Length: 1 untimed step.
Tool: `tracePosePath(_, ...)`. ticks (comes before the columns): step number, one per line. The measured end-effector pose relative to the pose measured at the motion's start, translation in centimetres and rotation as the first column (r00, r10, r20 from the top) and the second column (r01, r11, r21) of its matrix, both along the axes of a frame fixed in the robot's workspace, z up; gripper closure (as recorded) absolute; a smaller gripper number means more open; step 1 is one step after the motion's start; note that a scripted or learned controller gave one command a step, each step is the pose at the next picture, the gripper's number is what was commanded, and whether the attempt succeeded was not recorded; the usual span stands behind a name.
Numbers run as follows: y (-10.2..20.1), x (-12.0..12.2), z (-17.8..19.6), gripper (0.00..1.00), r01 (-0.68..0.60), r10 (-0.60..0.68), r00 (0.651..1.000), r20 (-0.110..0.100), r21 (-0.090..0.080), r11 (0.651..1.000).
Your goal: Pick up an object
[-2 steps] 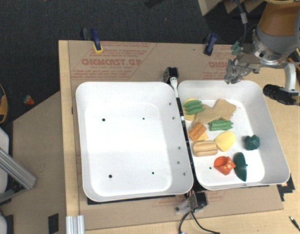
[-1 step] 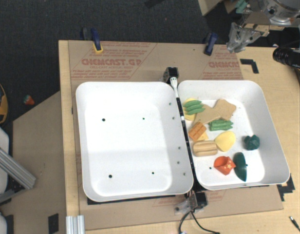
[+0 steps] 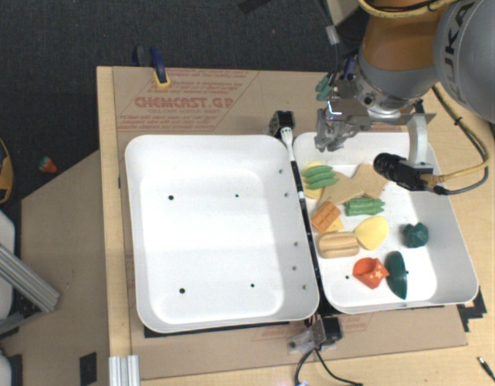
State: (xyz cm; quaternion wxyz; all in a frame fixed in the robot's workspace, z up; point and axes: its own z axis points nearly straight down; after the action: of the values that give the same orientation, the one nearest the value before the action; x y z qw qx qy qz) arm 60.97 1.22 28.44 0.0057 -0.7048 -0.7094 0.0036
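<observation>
- Objects for picking all lie in the right bin [image 3: 460,276]: a small heap of toy food gathered toward its left and middle.
- At the top of that heap sits a green leafy piece [image 3: 320,174] on a yellow piece, close to the wall that divides the two bins.
- Just right of it lies a tan flat piece [image 3: 366,185], with a green pod [image 3: 363,207] resting at its lower edge.
- Below those I see an orange block [image 3: 326,215], a tan bread roll [image 3: 338,245] and a yellow lemon-like piece [image 3: 372,232], all touching or nearly so.
- Nearer the front wall lie a red piece [image 3: 370,272] and a dark green pepper [image 3: 397,274] side by side; a round dark green piece [image 3: 415,234] sits apart toward the right wall.
- My pincer [image 3: 332,139] hangs at the far left corner of the right bin, above the white floor and just behind the leafy piece.
- I cannot tell how my pincer is set: it is small and dark against the wrist, and nothing can be made out in it.
- My grey arm with its orange band [image 3: 396,34] comes in from the upper right.
- Beside all this, the left bin [image 3: 207,232] shows its white floor with four small dark dots.
</observation>
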Motion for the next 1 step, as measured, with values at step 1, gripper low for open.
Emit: tracePosePath(1, 3.93, 1.12, 11.6, 1.0, 0.001, -0.001, 1.0, 0.029, -0.001, 1.0)
